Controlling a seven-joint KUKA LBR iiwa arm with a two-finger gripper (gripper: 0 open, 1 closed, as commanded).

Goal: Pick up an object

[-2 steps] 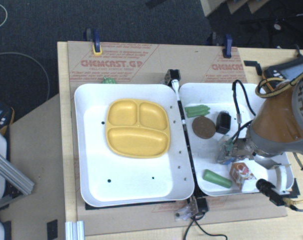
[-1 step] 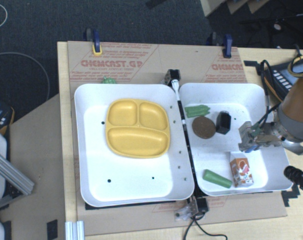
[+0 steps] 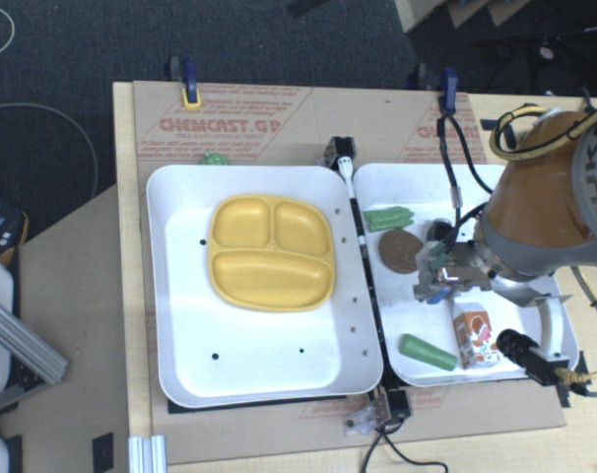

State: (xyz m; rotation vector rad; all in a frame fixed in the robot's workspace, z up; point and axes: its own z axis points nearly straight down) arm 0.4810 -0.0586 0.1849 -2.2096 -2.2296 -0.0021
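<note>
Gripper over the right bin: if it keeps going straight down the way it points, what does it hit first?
Probably bare floor of the right bin. The gripper hangs between the brown disc and the small carton, though depth is unclear from this slant.

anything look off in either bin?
Nothing stands out. The yellow divided plate lies flat in the left bin. In the right bin, two green pieces, a brown disc and a small carton lie loose, none spilled.

Dark carpet floor (image 3: 180,18) — white cable (image 3: 77,116) at left.
</note>
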